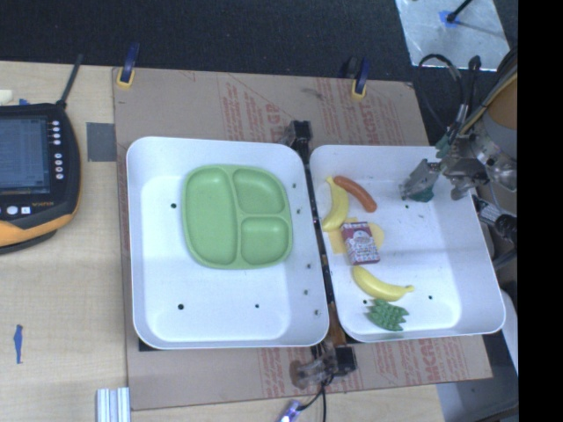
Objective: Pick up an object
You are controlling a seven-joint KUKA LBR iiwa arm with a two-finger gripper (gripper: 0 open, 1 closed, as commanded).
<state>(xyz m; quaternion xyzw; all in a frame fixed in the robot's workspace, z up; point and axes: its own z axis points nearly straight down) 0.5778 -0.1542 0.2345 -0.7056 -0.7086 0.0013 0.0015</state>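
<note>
Lying lowest in the right bin [475, 262], a leafy green piece [385, 316] and a smooth curved banana [380, 284] precede a small printed packet [360, 243], another banana [336, 206] and a glossy sausage [354, 192]. Upper right, the gripper [426, 184] hovers, grip undeterminable.

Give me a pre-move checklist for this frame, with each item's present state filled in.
1. Tool is over the right bin, upper right part: ok.
2. Tool holds an object: not ok, nothing visible in it.
3. Tool is above an object: not ok, the sausage lies off to its left.
4. Objects sit inside the right bin: ok, both bananas, the red packet and the green leafy piece.
5. Finger opening: cannot tell.
</note>
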